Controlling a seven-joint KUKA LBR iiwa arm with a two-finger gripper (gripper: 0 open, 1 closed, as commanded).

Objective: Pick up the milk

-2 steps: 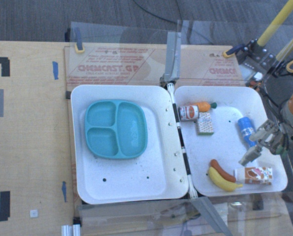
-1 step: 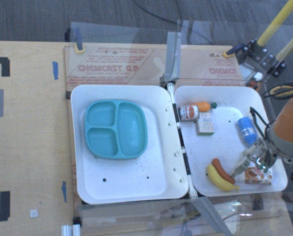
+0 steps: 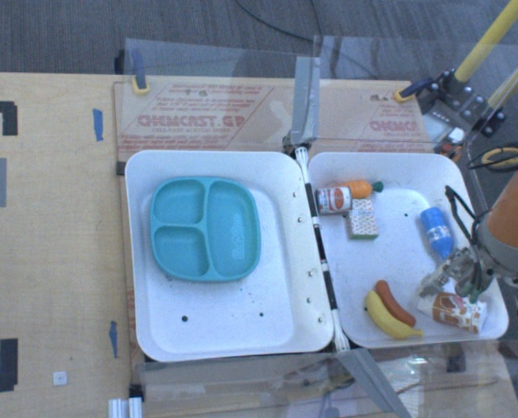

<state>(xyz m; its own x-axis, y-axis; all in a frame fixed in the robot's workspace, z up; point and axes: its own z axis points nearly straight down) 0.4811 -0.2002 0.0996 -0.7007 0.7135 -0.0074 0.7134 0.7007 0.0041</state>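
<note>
The milk [image 3: 458, 313] is a small white and orange-brown carton lying on its side in the near right corner of the right bin [image 3: 402, 200]. My gripper [image 3: 456, 279] hangs just above and behind the carton, coming in from the right under the arm's orange band [image 3: 511, 218]. The metal parts of the gripper overlap the carton's top edge. I cannot tell whether they touch it.
A banana [image 3: 389, 315] and a sausage [image 3: 394, 302] lie just left of the milk. A blue bottle [image 3: 436, 232] lies behind the gripper. A can [image 3: 333, 200], a carrot [image 3: 359, 187] and a small box [image 3: 362, 219] sit at the bin's far left. The left bin [image 3: 224, 316] holds a teal divided plate [image 3: 205, 230].
</note>
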